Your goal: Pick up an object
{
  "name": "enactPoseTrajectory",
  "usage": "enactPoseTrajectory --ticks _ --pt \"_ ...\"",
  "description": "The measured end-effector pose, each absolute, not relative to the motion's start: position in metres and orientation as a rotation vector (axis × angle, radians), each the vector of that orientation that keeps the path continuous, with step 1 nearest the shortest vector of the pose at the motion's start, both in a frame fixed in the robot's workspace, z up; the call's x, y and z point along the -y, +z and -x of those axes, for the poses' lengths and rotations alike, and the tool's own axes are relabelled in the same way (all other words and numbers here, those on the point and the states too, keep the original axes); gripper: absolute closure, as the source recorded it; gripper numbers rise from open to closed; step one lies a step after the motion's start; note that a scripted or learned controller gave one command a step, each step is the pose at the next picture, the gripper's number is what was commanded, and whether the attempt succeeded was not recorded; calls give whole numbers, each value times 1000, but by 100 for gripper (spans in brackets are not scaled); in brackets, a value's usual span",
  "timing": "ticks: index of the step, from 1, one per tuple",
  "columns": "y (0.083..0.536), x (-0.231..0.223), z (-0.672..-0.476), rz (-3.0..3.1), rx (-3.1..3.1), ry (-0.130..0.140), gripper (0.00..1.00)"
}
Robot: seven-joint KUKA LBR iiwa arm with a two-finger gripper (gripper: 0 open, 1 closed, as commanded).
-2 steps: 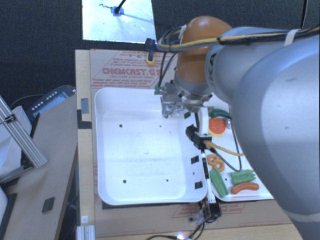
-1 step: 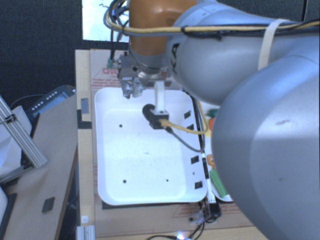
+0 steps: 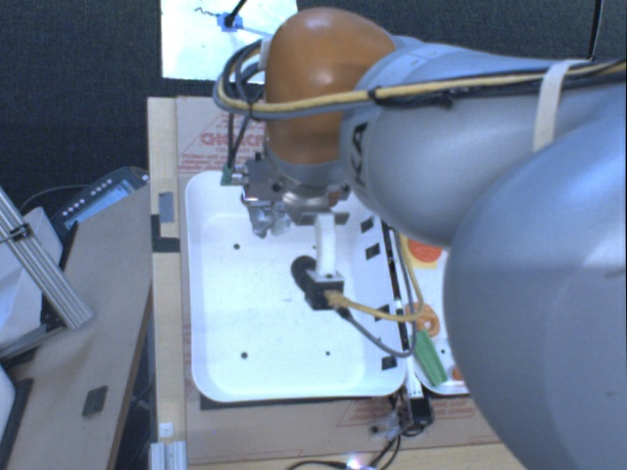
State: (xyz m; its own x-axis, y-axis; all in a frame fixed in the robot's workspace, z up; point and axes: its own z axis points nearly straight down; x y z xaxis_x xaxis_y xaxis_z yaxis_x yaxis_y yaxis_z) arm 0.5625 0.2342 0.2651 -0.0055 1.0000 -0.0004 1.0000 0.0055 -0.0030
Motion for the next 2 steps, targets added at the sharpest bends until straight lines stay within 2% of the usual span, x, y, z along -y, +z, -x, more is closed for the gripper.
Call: enactPoseTrajectory --ticks 1,2 --pt "117 -188 -506 2219 2213 24 100" --pt "211 -238 -499 2213 2231 -11 100"
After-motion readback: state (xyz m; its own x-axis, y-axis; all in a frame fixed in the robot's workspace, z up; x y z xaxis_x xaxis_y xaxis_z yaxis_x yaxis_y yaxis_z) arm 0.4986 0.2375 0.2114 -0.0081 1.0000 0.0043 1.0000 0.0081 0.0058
